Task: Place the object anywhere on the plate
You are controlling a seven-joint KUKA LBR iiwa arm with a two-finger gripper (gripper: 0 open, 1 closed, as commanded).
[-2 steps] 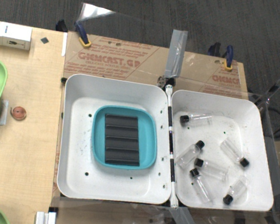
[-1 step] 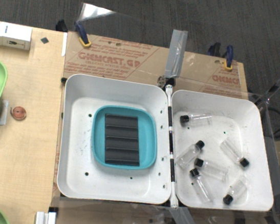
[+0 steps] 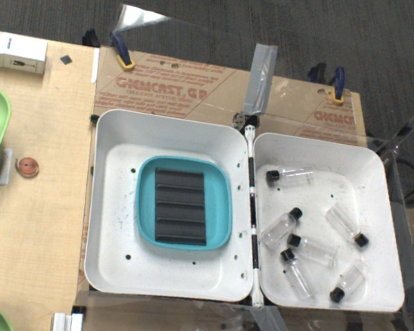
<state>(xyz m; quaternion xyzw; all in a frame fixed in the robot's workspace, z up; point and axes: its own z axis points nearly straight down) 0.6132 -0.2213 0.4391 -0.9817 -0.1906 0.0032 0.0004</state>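
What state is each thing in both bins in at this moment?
Teal plate: flat in the left bin, a black ridged insert on it, no vial on it.
Vials: six clear ones, black caps on, lying on their sides, scattered in the right bin.

The left bin (image 3: 103, 253) holds a teal plate (image 3: 146, 198) at its middle, and a black ribbed block (image 3: 180, 206) covers most of the plate's floor, leaving only a narrow teal margin around it. Bare white floor runs along the bin's near side and down its left side. In the right bin (image 3: 386, 194), clear black-capped vials (image 3: 309, 252) lie scattered across the middle and near right, some touching. Its far-right corner and near-left corner are bare. The raised rims (image 3: 250, 197) between the bins form a ridge.
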